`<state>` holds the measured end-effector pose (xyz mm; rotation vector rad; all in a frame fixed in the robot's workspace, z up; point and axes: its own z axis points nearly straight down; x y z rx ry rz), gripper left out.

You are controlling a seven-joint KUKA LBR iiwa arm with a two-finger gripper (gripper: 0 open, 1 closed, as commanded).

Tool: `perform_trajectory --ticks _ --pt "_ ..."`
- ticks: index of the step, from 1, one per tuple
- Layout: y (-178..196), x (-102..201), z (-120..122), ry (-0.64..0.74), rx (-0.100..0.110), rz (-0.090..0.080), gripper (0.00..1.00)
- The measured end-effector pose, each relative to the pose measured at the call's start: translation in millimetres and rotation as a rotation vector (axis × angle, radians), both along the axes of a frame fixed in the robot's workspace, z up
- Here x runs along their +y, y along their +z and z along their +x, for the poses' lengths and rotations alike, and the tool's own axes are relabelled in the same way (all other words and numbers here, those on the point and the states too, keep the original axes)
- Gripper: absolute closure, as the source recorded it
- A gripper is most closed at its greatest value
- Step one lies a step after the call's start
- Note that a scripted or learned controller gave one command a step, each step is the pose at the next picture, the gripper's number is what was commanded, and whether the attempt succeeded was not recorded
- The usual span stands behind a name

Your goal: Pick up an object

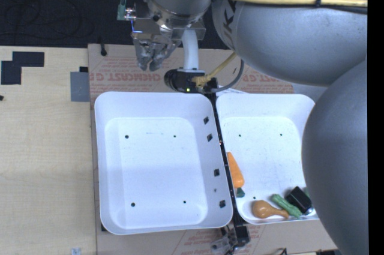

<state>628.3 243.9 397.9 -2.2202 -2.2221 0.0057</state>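
Note:
My gripper (150,59) hangs high above the back edge of the left bin (108,128), with nothing between its fingers, which sit close together. The right bin (264,110) holds several objects along its near side: an orange carrot-like piece (235,170) by the divider, a tan pear-shaped object (266,209), a green stick-shaped thing (286,205) and a small black block (299,199). All of them lie far from the gripper, toward the front right.
The big grey arm (288,14) covers the upper right and right side of the view, hiding part of the right bin. A cardboard sheet (114,68) lies under the bins. A black clip strip (216,152) runs between the bins.

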Motion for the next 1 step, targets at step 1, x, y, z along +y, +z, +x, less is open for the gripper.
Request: perform_trajectory --ticks 1 --pt "-113.5 -0.7 14.4 -0.001 0.009 -0.003 1.0"
